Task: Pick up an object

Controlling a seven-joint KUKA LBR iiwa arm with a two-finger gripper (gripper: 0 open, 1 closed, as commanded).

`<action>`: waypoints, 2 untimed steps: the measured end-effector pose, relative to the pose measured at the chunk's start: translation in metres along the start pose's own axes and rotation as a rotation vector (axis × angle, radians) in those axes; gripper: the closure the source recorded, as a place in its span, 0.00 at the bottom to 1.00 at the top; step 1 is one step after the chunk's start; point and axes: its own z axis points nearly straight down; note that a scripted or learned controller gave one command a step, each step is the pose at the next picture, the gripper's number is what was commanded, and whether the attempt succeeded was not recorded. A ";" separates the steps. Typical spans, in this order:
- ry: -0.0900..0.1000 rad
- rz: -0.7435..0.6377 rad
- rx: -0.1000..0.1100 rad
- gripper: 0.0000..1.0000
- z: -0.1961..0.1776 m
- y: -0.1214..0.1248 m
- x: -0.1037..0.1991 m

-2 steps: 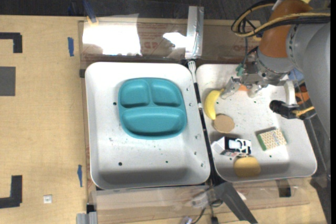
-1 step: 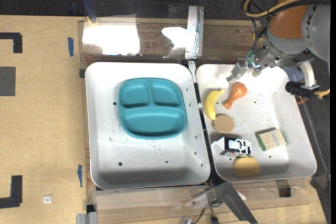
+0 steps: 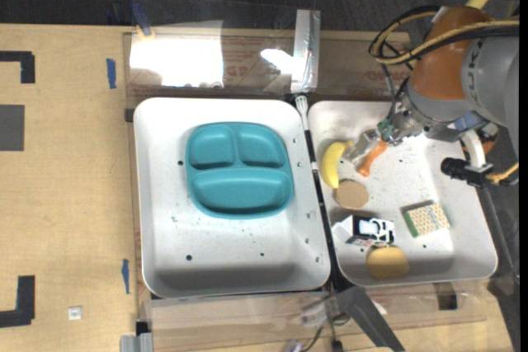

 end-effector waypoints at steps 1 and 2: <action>-0.003 0.001 -0.004 1.00 -0.011 0.001 -0.001; 0.000 0.256 -0.001 1.00 -0.100 0.040 0.035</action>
